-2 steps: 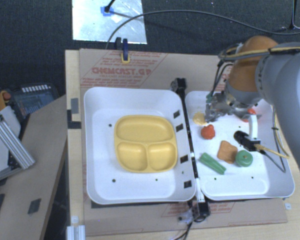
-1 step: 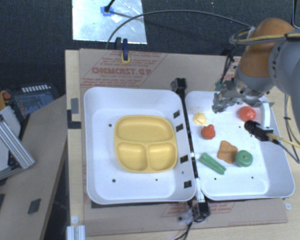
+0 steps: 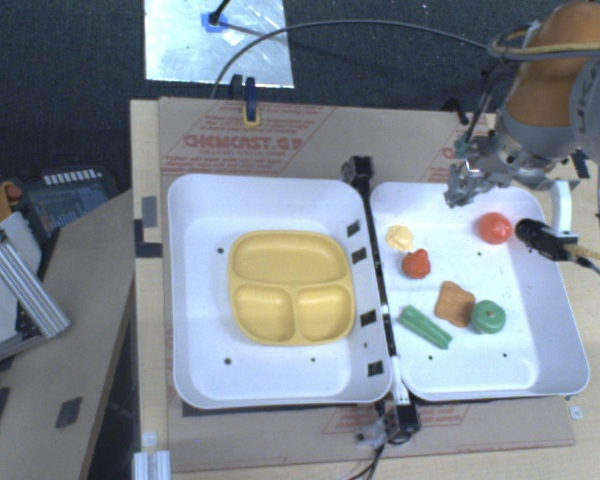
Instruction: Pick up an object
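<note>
Right bin contents: six small things lie loose on the floor of the right bin (image 3: 540,368), any of which could serve as the object to pick.
Red ball: a round red piece (image 3: 495,228) sits near the far right of that bin, the nearest of the lot to the tool.
Yellow piece: a small pale yellow lump (image 3: 399,237) lies toward the bin's left side, just beside the divider.
Red lump: a smaller red piece (image 3: 416,264) rests just below the yellow one, close but apart.
Brown piece: an orange-brown wedge (image 3: 454,303) lies mid-bin, touching or nearly touching the green round piece (image 3: 488,316) on its right.
Green stick: a long green strip (image 3: 424,327) lies slantwise at the lower left of the group.
Tool: the gripper (image 3: 461,186) hangs over the far edge of the right bin, above and to the left of the red ball; nothing shows between its fingers, though the view is too small and dark there to tell whether they stand wide or narrow.
Left bin: the left bin (image 3: 195,268) bears a yellow divided tray (image 3: 290,286), well apart from the arm.
Progress: as it looks, nothing is lifted yet; choosing a piece, descending, closing and raising all remain.
</note>
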Robot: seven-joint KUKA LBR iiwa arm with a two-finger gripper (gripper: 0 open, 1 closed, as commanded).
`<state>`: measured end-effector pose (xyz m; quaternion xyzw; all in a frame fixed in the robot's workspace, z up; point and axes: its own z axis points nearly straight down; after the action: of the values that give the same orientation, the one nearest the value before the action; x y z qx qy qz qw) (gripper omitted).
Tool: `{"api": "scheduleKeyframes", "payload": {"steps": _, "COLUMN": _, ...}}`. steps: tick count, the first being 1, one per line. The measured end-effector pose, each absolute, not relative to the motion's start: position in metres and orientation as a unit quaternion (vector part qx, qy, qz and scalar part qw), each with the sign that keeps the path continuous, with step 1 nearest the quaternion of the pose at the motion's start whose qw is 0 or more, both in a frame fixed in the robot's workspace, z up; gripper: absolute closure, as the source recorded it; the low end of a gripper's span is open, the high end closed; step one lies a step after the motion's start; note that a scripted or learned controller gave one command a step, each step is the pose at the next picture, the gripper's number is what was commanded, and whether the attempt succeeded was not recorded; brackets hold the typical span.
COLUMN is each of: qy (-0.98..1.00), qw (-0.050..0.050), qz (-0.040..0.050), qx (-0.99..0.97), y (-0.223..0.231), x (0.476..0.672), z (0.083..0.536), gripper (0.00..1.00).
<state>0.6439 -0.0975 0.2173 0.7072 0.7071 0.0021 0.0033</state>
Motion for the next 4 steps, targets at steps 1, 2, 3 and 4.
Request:
{"api": "scheduleKeyframes", "payload": {"steps": 1, "qy": 0.709, "qw": 0.003, "qz": 0.0022, "qx": 0.706, "y": -0.098, "x": 0.645, "z": 0.272, "gripper": 1.0}}
{"api": "scheduleKeyframes", "payload": {"steps": 2, "qy": 0.711, "qw": 0.0, "qz": 0.0013, "qx": 0.704, "y": -0.039, "x": 0.644, "z": 0.255, "gripper": 1.0}}
{"api": "scheduleKeyframes", "payload": {"steps": 3, "qy": 0.71, "qw": 0.0, "qz": 0.0012, "qx": 0.704, "y": 0.011, "x": 0.641, "z": 0.256, "gripper": 1.0}}
{"api": "scheduleKeyframes", "payload": {"steps": 4, "qy": 0.71, "qw": 0.0, "qz": 0.0005, "qx": 0.704, "y": 0.06, "x": 0.624, "z": 0.236, "gripper": 1.0}}
